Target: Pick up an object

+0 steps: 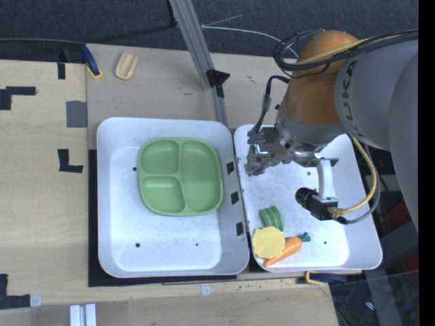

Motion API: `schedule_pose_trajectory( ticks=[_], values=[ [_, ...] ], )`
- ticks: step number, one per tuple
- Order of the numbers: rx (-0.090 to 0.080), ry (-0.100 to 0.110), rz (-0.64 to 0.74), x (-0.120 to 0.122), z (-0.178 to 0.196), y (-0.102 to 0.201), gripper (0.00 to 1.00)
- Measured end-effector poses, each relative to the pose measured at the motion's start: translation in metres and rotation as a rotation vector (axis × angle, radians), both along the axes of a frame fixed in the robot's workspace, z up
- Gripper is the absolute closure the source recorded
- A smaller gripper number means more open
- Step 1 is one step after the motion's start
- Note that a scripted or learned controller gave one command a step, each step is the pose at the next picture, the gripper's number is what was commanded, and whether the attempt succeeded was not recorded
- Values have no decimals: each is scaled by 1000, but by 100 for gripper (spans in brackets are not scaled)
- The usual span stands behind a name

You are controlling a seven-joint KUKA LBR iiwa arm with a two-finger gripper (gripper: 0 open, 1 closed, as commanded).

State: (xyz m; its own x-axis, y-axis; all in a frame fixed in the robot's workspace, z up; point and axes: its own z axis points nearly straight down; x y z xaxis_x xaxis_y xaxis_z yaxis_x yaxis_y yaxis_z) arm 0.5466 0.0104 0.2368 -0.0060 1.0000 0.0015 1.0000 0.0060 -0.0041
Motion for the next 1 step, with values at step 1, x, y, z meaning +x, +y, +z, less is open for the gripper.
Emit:
schedule_pose_trajectory(
  ticks=[1],
  values=[
    [-1,1,0,-16,-13,45,100]
  ],
)
